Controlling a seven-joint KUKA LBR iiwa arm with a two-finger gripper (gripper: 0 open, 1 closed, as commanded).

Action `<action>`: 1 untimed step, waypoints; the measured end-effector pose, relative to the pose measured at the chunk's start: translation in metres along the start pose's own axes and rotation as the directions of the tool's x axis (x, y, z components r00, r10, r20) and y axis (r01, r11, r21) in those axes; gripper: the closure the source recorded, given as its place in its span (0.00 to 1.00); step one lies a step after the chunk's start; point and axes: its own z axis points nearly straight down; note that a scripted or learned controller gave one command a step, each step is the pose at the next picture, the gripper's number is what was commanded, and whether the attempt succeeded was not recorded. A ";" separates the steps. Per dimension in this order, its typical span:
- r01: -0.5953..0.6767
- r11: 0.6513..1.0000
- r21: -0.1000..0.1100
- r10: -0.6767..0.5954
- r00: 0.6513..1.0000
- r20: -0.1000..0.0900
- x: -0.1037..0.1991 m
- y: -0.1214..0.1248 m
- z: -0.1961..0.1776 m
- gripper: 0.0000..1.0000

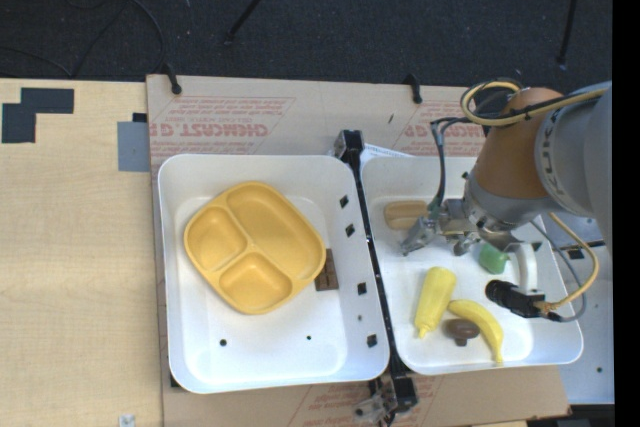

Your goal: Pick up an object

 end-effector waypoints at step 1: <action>-0.003 1.000 -0.002 0.003 1.000 0.001 -0.001 0.001 -0.013 1.00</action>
